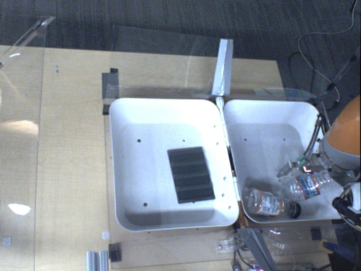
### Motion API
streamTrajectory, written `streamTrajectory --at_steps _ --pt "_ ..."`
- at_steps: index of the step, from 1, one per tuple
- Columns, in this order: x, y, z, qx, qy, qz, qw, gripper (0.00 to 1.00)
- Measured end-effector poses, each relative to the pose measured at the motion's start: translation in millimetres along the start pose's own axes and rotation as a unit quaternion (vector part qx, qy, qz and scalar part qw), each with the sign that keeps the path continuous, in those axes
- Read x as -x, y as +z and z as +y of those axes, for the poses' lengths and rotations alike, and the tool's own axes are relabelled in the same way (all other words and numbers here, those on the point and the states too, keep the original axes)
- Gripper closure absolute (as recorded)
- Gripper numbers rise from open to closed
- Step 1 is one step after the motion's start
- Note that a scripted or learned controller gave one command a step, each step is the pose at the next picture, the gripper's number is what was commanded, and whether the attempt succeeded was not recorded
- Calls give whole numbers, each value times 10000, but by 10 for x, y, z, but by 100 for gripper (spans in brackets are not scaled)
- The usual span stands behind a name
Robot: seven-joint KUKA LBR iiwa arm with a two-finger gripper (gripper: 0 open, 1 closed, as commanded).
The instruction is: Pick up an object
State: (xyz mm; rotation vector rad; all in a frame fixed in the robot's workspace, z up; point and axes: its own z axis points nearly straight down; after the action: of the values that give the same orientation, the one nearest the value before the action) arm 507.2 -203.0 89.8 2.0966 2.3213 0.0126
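Observation:
In the right bin, near its front right corner, lie two clear plastic bottles. One bottle has a brownish label and a black cap pointing right. The other bottle, with a blue label, lies just right of it and a little further back. My gripper hangs low over the right bin, directly above and touching or nearly touching the blue-label bottle's upper end. The arm's orange band is at the right edge. A black ribbed rectangular pad lies flat in the middle of the left bin.
A metal post stands behind the seam between the two bins. Cables trail over the dark floor at the back right. The wooden bench stretches left of the bins, with a clear panel over it.

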Motion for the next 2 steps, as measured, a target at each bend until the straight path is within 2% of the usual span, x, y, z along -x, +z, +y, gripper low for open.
streamTrajectory --at_steps 1,2 --pt "-7 -118 29 31 -5 -1 10000 100" --pt "-1114 -671 480 -34 -1615 26 9869 100"
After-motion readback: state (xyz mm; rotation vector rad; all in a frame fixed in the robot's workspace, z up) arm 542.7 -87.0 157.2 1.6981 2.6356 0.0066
